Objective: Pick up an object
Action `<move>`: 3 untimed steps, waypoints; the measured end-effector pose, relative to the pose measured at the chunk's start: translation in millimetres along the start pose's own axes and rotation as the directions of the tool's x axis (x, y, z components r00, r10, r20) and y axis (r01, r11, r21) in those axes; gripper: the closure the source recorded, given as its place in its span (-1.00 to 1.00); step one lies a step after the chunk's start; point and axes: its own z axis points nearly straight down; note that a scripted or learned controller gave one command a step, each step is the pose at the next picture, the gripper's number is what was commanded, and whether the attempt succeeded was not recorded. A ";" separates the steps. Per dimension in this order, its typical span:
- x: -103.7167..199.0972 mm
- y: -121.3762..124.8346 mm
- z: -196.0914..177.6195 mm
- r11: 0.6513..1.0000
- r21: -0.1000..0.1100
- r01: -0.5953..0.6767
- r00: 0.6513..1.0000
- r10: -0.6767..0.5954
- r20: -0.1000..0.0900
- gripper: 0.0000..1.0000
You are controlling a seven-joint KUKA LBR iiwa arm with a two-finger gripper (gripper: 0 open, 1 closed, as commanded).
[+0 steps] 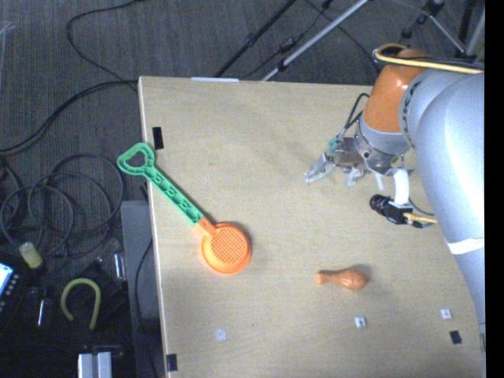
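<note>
Hand (335, 172) hovers beyond orange (pear-shaped) toy (343, 278).

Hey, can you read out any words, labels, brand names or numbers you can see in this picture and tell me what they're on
None can be read.
The small black tabs and pale squares on the bench top carry no legible marks; too small to tell.
The green-handled orange strainer, the orange drumstick-shaped toy, and the arm's orange band above the gripper show no lettering.
</note>
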 end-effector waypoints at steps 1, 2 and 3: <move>-64.0 10.7 -0.5 0.998 -0.001 0.070 0.998 -0.070 0.003 -1.00; -34.9 11.0 -0.5 0.902 -0.002 0.431 0.902 -0.431 0.000 -1.00; 5.1 10.5 -0.3 0.883 -0.002 0.470 0.883 -0.470 0.000 -1.00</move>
